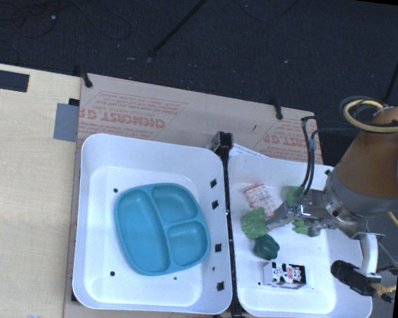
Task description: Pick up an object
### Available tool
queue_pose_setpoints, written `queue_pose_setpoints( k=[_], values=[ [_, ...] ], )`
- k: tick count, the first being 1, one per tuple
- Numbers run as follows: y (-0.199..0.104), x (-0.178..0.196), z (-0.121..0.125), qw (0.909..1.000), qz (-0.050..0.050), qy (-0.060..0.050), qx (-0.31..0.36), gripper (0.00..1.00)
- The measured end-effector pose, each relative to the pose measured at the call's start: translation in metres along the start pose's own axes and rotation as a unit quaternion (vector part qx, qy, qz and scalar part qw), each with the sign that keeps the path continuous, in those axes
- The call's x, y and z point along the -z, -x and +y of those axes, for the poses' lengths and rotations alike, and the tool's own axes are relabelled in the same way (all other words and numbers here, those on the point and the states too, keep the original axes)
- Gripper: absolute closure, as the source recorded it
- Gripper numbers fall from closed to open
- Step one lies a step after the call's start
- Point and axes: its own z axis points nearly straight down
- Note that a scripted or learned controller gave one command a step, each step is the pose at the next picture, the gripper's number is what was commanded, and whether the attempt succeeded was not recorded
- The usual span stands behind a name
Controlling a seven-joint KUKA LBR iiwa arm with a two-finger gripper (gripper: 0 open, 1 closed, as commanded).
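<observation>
Inside the right bin (344, 303), the end effector (283, 216) sits low just beside a light green object (253, 222), at that object's right edge; whether its fingers are apart or closed, I cannot tell. A dark green object (267, 246) touches the light green one below it. A small black-and-white box (285, 275) lies near the bin's front wall, and a red-and-white packet (260, 195) lies above the light green object. The left bin (97, 177) holds a blue divided plate (161, 227) with free white floor around it.
</observation>
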Motion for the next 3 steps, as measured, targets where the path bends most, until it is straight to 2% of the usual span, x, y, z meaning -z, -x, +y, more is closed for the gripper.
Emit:
queue_pose_setpoints(
  k=[1, 3],
  values=[
    [0.0, 0.007, 0.003, 1.0, -0.001, 0.006, 0.001, 0.0],
    [-0.001, -0.08, 0.002, 1.0, 0.0, 0.004, 0.001, 0.0]
  ],
)
